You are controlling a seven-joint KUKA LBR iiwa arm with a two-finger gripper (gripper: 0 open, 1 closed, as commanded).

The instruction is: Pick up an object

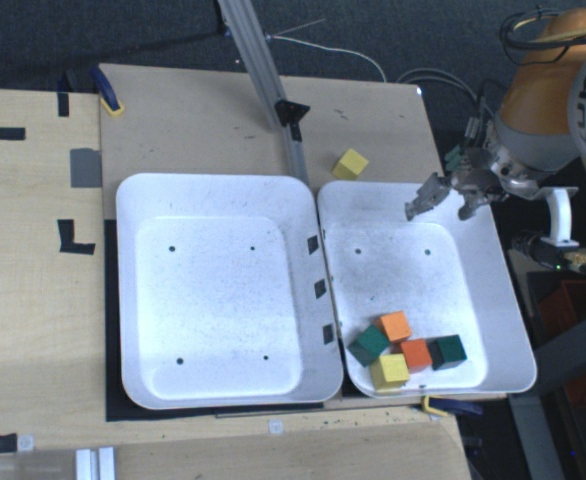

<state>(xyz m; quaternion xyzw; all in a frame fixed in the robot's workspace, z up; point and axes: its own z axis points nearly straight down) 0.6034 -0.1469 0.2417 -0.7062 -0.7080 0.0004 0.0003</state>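
1. My arm (548,88) comes in from three o'clock and is cut off at the frame's edge there, so I show only the orange band and the grey wrist below it.
2. My gripper (443,200) hangs over the upper edge of the right bin (493,268), toward its one o'clock corner. Its two fingers are spread apart with bare gap between them; nothing sits in that gap.
3. The fingertips are small and dark against the white, so I cannot tell whether they touch the bin rim or float above it.
4. Blocks, counted: six in all. Five lie clustered in the right bin at about five o'clock of it: two dark green, two orange, one yellow.
5. In that cluster the green block (370,344) sits at the nine o'clock side, an orange block (395,325) at twelve, a second orange block (416,353) in the middle, the yellow block (390,370) at six, and the other green block (447,350) at three. They press close together; which faces actually touch is hard to make out.
6. The sixth, a lone yellow block (351,164), rests on the bench (193,118) outside the bins, just past the right bin's eleven o'clock corner.
7. Bins, counted: two. The left bin (133,268) lies at nine o'clock of the right one, rims meeting.
8. A grey pole (258,53) slants down from twelve o'clock, its top cut off by the frame.
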